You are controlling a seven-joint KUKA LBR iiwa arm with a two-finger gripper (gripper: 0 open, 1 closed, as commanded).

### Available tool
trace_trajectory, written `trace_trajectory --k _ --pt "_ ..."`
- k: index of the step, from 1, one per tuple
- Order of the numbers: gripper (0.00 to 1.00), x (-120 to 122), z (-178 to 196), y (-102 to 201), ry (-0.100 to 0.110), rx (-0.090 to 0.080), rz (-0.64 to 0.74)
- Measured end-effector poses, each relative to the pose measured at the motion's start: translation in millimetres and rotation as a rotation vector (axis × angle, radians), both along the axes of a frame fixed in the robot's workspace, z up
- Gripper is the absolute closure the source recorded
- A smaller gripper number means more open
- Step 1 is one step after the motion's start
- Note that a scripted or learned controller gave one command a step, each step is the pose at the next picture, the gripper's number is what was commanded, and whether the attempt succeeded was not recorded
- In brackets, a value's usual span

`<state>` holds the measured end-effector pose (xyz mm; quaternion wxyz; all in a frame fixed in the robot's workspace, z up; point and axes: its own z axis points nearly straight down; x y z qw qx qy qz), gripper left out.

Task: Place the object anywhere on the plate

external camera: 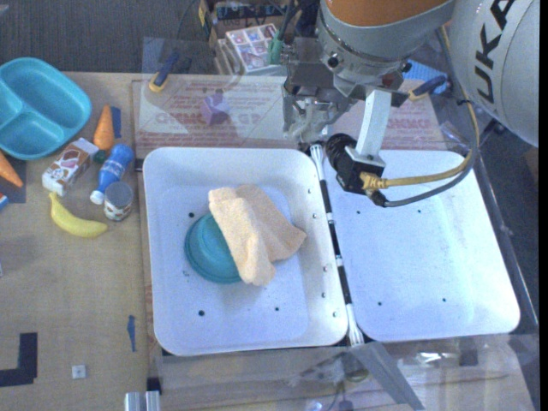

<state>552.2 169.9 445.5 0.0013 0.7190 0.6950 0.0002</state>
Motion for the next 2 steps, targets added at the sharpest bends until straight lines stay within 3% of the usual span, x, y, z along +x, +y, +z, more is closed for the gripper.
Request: trace_trajectory --k 1,2 --pt "1.00 3.4 -10.6 -98.9 0.006 0.001 0.026" --pt "0.00 3.3 -10.5 -97.8 0.006 0.001 0.028"
